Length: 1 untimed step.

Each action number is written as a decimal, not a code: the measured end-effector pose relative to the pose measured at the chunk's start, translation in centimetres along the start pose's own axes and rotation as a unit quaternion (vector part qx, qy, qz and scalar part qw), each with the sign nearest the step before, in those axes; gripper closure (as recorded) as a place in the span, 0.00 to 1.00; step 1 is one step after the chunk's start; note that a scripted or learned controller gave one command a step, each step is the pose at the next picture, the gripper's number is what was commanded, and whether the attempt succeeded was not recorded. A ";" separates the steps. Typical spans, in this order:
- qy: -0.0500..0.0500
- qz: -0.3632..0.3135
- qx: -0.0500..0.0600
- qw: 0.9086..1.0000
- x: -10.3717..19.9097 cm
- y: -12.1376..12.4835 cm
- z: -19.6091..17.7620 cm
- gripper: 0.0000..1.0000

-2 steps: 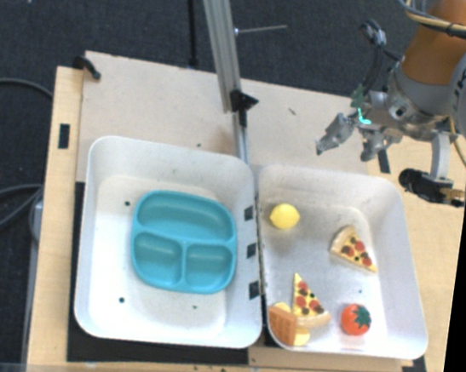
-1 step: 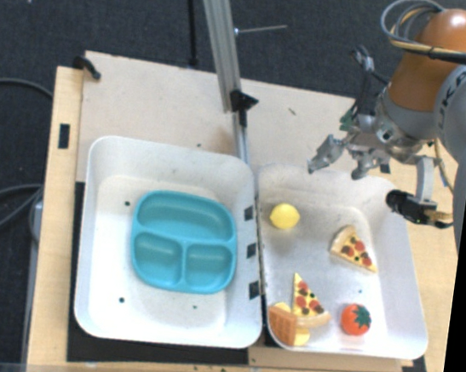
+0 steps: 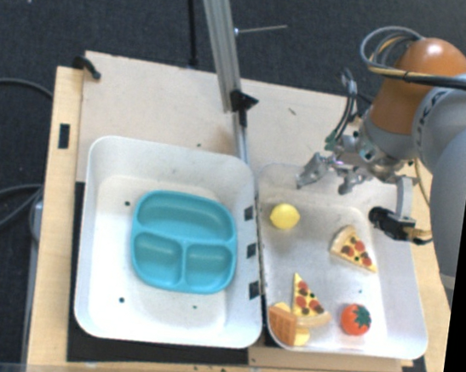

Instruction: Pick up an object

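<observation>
The claw (image 3: 331, 176) hangs over the far edge of the right bin (image 3: 408, 287), fingers spread apart and holding nothing. Below it lie a yellow ball (image 3: 284, 216), 2 pizza slices (image 3: 354, 249), a tomato (image 3: 355, 319); a blue tray (image 3: 183, 241) fills the left bin (image 3: 110, 206)

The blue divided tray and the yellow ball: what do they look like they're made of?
The blue divided tray with three compartments looks like moulded plastic: one even colour, rounded rims, and a soft satin sheen. The small yellow ball looks like smooth plastic or rubber, probably toy food: uniform colour, with a faint highlight. The picture cannot settle whether it is hard or soft.
</observation>
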<state>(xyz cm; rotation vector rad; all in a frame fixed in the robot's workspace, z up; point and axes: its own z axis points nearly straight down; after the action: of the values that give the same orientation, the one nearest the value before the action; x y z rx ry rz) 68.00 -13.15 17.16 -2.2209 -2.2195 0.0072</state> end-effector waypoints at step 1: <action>0.000 0.000 0.000 1.000 -0.1 -1.0 5.7 0.00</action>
<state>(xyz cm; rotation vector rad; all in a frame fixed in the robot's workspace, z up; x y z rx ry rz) 66.94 -13.23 11.44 -2.2205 -2.2189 0.0077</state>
